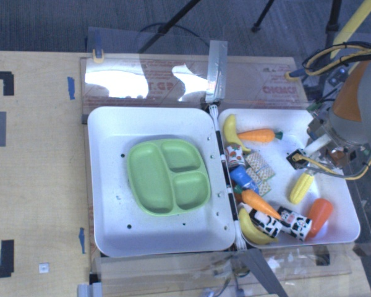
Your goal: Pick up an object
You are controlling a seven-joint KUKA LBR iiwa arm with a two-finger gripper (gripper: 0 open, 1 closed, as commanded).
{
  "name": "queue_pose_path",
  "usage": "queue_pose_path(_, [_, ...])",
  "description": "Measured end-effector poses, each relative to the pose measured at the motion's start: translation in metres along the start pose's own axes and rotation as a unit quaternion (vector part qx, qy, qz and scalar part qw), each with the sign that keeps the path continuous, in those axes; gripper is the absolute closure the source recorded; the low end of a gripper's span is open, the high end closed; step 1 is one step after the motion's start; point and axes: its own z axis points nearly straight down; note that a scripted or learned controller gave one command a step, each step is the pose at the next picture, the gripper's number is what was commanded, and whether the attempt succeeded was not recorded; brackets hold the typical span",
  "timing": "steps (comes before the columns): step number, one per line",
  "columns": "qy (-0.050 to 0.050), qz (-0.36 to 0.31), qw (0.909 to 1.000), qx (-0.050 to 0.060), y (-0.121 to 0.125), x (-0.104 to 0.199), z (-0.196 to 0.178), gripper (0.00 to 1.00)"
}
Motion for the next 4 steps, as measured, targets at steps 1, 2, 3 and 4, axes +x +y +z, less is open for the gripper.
queue_pose_path(1, [0.001, 0.122, 0.9926, -0.001, 0.01, 0.024, 0.045, 1.0])
queue_pose_path(2, [0.003, 0.127, 0.9919, 0.005, 0.044, -0.01, 0.044, 1.0])
queue_pose_path(3, [0.003, 0.125, 0.9921, 0.006, 0.043, -0.009, 0.034, 1.0])
queue_pose_path(4, [-0.001, 0.127, 0.9919, 0.007, 0.051, 0.004, 0.045, 1.0])
